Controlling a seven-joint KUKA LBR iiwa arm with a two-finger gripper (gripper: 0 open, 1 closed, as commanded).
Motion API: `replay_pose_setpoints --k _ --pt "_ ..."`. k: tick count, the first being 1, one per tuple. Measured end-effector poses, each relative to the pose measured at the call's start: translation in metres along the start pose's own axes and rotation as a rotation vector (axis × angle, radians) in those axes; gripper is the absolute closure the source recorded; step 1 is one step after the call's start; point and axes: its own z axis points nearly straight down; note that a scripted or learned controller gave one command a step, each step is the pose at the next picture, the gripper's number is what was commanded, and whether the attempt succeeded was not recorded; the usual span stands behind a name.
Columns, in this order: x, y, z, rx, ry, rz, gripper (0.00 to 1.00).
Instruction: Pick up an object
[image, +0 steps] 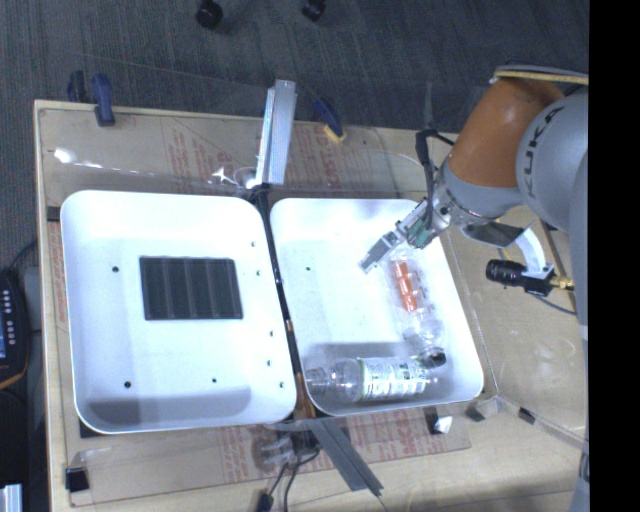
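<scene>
Green-labelled bottle (372, 378) hugs right bin's (300, 300) near wall; tool (385, 250) above, grip state unclear.

Both bins are plain white, the left bin (100, 300) carrying a dark grey ribbed panel (190, 288) striped in vertical bands; in the right bin (320, 300) one clear bottle (412, 300) shows an orange label; the other clear bottle (370, 380) wears a green-and-white label and a dark cap; the arm (540, 130) is grey with an orange band; the bench (180, 140) is pale tan with faint red print.
</scene>
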Motion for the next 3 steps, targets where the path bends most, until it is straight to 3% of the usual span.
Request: replay_pose_setpoints --k 1,3 --pt "-0.001 0.000 -0.012 0.000 0.000 -0.017 0.00" --pt "-0.007 0.012 -0.006 -0.004 -0.006 -0.182 0.00"
